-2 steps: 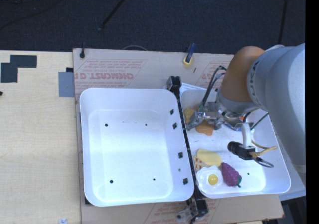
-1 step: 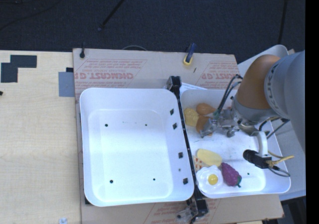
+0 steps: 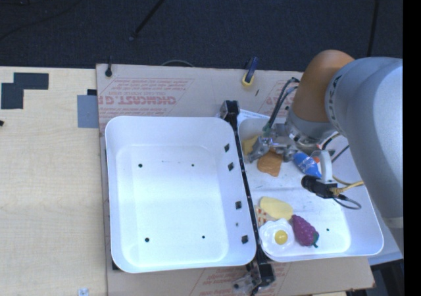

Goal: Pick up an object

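My gripper is low in the right bin, near its far left corner. It hangs just over a brown, bread-like piece, with a yellow item at its left and a blue item at its right. The wrist and cables hide whether anything is held. Nearer the front of the same bin lie a yellow, lemon-like piece, a toy fried egg and a purple fruit.
The left bin adjoins the right one along a black-clipped divider. A black cable loop trails from the arm over the right bin. The big grey arm body covers that bin's far right side.
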You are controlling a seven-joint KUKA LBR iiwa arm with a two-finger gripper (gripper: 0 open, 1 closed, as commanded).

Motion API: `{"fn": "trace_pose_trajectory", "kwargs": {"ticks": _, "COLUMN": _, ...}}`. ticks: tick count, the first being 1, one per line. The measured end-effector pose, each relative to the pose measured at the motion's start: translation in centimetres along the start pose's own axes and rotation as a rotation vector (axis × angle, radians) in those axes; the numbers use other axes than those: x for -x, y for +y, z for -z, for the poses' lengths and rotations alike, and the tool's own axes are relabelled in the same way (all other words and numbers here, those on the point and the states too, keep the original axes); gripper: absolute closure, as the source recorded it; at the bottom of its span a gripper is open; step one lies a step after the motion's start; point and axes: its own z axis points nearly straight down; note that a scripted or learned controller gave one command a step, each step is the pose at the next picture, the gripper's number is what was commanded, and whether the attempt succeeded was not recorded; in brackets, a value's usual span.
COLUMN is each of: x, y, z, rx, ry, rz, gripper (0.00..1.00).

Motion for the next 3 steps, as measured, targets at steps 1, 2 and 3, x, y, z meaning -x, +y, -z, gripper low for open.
{"fn": "trace_pose_trajectory", "kwargs": {"ticks": 1, "x": 2.6, "y": -2.9, "z": 0.0, "rx": -0.006, "ry": -0.002, "rz": -0.006, "gripper": 0.0}}
{"fn": "trace_pose_trajectory", "kwargs": {"ticks": 2, "x": 0.8, "y": 0.7, "z": 0.0, "rx": -0.001, "ry": 0.0, "rz": -0.001, "gripper": 0.0}}
{"fn": "trace_pose_trajectory", "kwargs": {"ticks": 3, "x": 0.9, "y": 0.7, "z": 1.2, "rx": -0.001, "ry": 0.0, "rz": 0.002, "gripper": 1.0}}
